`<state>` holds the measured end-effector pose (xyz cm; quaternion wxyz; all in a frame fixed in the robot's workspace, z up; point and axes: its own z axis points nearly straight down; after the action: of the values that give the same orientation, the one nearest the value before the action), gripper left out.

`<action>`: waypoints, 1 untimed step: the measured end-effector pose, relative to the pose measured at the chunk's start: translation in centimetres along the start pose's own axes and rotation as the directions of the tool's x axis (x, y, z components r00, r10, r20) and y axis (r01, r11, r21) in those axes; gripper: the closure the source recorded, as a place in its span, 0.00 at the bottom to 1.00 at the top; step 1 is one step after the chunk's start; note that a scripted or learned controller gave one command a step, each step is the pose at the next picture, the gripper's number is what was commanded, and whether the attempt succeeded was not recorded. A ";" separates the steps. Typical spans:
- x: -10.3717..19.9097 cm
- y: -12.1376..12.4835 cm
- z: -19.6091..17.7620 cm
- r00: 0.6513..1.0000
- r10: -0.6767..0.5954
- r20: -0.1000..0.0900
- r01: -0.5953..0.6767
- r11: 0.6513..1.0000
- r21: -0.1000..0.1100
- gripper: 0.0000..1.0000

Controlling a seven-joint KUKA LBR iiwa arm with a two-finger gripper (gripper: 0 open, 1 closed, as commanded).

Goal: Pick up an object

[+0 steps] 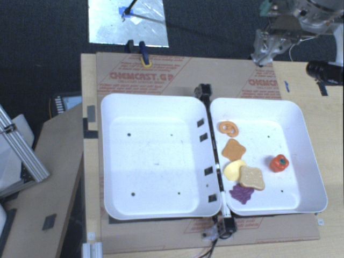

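Note:
The right bin point(293, 117) holds several small toy foods. A pretzel point(228, 128) lies near its left wall, with a brown slice point(233, 150) below it. Further down sit a pale yellow piece point(233, 170), a toast slice point(251, 177) and a purple cluster point(241, 194). A red tomato-like piece point(279, 163) lies apart toward the right. My gripper point(263, 55) hangs high at the top right, above the bench beyond the bin's far edge, well away from all the objects. Nothing is visible between its fingers.
The left bin point(118, 112) lies beside the right one, joined by a black-clipped divider point(208, 144). A foil sheet point(128, 14) lies at the far back. A blue and yellow clamp point(144, 55) sits on the bench's back edge.

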<state>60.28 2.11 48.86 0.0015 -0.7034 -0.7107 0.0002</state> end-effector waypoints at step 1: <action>5.2 -1.9 -2.7 1.000 0.001 0.000 -0.001 1.000 -0.007 1.00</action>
<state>58.31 7.28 51.59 -0.0009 -0.7038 -0.7104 -0.0023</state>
